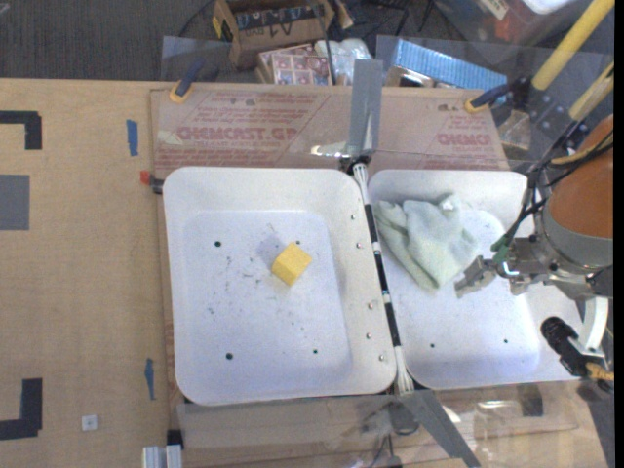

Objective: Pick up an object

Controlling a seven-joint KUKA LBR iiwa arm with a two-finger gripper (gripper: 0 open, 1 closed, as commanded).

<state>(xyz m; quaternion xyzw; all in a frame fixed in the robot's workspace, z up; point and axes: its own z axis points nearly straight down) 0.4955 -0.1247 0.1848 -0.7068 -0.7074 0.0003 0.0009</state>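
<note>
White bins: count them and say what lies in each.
2. Left bin holds a yellow block; right bin holds a crumpled cloth, which may hide something beneath.

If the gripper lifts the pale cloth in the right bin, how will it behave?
The cloth lies crumpled with soft folds, so it is probably floppy and would drape when lifted. It looks thin, so likely light. The gripper at its edge might catch just one fold.

One cam, fixed above bench (78,261), looking down at a slant. Both bins in frame: left bin (195,359), right bin (468,359).
</note>
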